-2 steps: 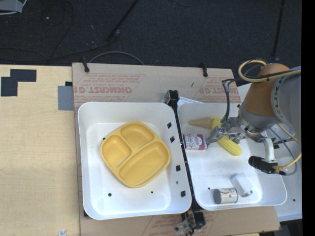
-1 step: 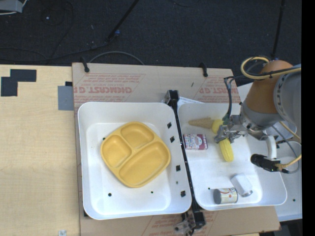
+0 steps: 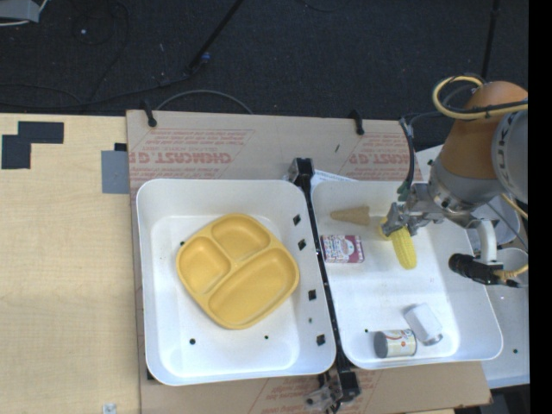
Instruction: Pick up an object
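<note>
Even, fairly bright overhead light falls on the bench, so the two white bins (image 3: 172,222) read almost blown out, their walls washed pale with soft glare, while the dark floor (image 3: 259,41) at the top of the view sinks nearly to black. Shadows are short and faint, with a soft one hugging the lower edge of the yellow divided plate (image 3: 239,270). The picture is slightly soft and grainy all over, small print on the cardboard sheet (image 3: 224,149) is barely legible, and the small objects in the right bin (image 3: 483,335) lack crisp edges.
</note>
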You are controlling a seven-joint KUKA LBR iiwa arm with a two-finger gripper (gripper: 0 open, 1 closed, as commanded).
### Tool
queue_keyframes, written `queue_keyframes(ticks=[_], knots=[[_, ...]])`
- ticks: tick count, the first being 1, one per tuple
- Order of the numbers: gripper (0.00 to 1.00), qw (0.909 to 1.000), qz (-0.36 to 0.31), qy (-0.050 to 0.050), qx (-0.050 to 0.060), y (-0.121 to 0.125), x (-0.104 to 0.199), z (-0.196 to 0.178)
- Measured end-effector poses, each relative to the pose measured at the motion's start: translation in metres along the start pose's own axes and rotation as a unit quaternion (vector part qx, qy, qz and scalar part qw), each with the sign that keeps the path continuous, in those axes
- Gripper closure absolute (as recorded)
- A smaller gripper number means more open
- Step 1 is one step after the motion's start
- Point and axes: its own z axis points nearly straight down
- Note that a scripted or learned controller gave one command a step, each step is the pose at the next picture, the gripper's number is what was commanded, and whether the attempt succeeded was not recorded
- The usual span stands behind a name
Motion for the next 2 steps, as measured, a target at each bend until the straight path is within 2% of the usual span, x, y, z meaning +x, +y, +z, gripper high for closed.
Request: queue_keyframes(ticks=[2], knots=[[1.0, 1.0, 0.0, 0.0, -0.001, -0.003, 0.001, -0.087]])
